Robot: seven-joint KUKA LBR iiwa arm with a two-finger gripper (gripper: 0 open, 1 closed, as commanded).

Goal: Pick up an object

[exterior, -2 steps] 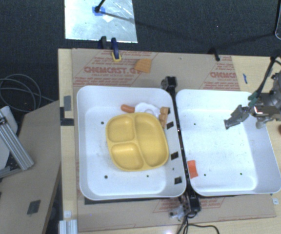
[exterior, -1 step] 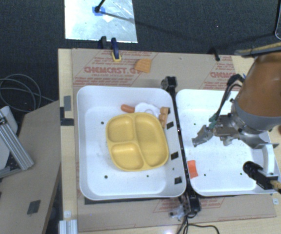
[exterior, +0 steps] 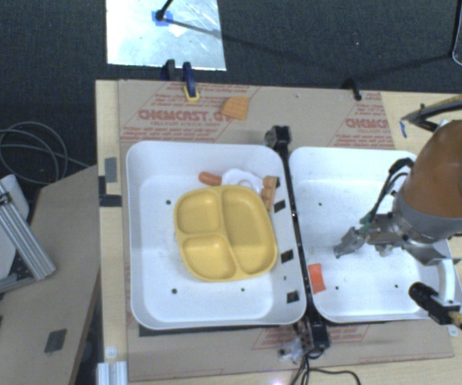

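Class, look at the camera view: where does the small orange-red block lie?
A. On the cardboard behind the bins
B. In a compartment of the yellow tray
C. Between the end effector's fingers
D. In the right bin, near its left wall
D: the orange-red block rests on the floor of the right bin, close to its left wall, apart from the end effector.

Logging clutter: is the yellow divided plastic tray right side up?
Upright: the yellow divided plastic tray shows three open compartments facing up.
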